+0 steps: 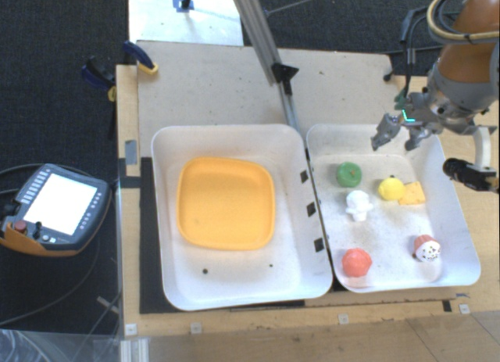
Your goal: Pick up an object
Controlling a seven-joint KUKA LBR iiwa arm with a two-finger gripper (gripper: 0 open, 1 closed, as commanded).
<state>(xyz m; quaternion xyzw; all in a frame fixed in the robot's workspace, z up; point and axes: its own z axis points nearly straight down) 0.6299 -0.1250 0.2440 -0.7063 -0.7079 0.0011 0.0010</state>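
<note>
Camera view: your gripper (398, 134) hangs w/ fingers spread, nothing between; nearest obj, yellow ball (391, 189), lies at 6 o'clock, green ball (348, 173) approx 8.

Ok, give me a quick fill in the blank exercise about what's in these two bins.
1. The left bin holds a ____ plate.
2. The tool hovers, fingers spread, over the ____ bin.
3. The ball nearest the yellow ball is ____.
4. The red ball lies near the right bin's ____ edge.

Missing words: yellow; right; green; front
</note>
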